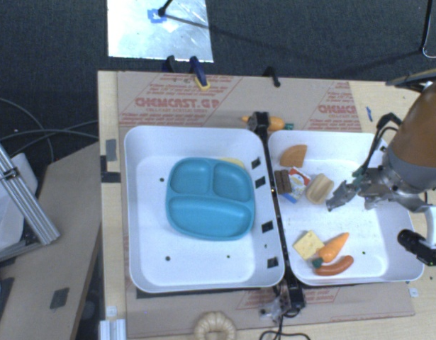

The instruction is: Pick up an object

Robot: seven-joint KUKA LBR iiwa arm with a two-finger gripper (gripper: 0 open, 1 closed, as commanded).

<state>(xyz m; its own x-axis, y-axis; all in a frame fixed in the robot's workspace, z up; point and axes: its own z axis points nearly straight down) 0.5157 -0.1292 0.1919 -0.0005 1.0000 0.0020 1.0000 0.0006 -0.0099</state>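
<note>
Over in the right bin [395,271], the gripper [343,194] hangs low above the white floor, its dark fingers spread a little apart with nothing between them, so the claw is part open and empty. Just beside its tips, toward the divider, lies the tan bread roll [319,188], the nearest candidate, with a small red-and-white packet [295,183] touching or almost touching its far side. The roll looks like toy food: probably light, stiff and smooth-skinned, so my guess is it could squirt sideways if pinched off-centre; across its short middle seems the safest hold. Further back sits an orange wedge [295,155], well apart from the fingers. Nearer the front edge there is a yellow cheese block [308,245], a carrot [334,245] leaning against it, and a reddish sausage [336,264] just below. Those two are rounded and likely slippery, and crowded together, so a clean grip there looks harder. The left bin [143,190] holds a blue divided plate [209,197], broad and flat, a poor fit for this claw.
</note>
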